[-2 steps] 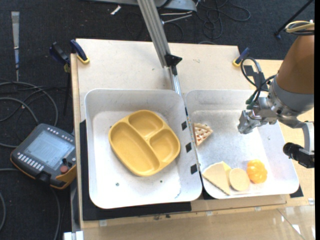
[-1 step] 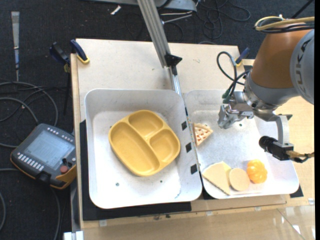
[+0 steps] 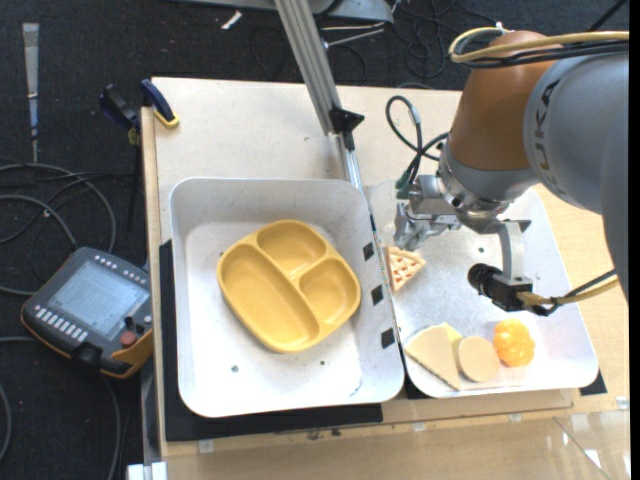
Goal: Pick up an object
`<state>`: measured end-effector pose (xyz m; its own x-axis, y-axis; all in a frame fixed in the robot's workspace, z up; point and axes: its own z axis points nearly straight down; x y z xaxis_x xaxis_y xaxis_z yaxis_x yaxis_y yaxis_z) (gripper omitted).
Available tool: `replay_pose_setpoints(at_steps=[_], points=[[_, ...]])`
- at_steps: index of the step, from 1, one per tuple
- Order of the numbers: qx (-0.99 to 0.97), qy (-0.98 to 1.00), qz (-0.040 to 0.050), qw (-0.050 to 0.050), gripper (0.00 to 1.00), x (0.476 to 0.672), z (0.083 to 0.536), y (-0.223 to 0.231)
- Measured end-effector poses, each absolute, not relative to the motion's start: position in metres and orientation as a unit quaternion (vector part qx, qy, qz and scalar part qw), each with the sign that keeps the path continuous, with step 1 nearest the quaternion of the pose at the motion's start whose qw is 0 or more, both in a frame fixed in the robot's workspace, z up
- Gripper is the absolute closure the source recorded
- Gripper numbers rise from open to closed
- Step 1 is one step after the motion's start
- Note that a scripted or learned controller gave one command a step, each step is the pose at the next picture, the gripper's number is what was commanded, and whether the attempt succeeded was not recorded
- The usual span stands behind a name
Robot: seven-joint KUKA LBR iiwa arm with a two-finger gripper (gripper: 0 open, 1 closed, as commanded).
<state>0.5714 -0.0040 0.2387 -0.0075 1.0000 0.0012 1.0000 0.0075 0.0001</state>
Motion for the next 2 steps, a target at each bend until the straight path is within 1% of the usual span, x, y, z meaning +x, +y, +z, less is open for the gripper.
replay_pose_setpoints(at_steps=[2], points=[[-0.704,-0.710,-0.0019,-0.001,1.00,0.628,0.248,0.089]])
